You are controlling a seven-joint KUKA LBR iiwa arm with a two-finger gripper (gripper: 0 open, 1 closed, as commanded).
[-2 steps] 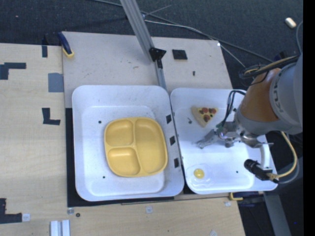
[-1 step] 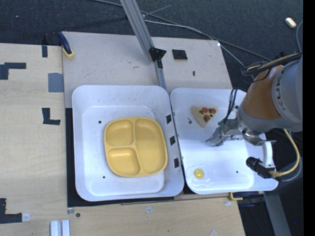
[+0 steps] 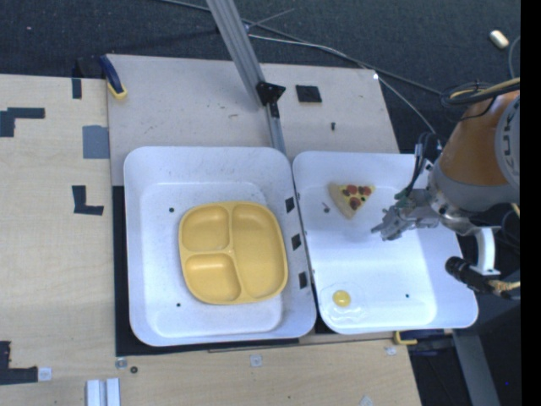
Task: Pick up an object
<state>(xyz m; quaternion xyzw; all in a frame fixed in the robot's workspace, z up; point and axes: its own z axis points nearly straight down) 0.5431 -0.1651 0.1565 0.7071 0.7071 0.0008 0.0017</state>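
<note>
1. A pizza slice [image 3: 351, 198] with red toppings lay flat in the right bin's far part.
2. A fried egg [image 3: 341, 299] lay near that bin's front edge.
3. A yellow divided plate [image 3: 232, 251] sat flat in the left bin.

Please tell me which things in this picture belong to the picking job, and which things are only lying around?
Belong to the job:
- pincer
- pizza slice, nearest the pincer
- fried egg
- yellow tray
- right bin
- left bin

Only lying around:
- blue and yellow clamp
- metal pole
- cables
</note>
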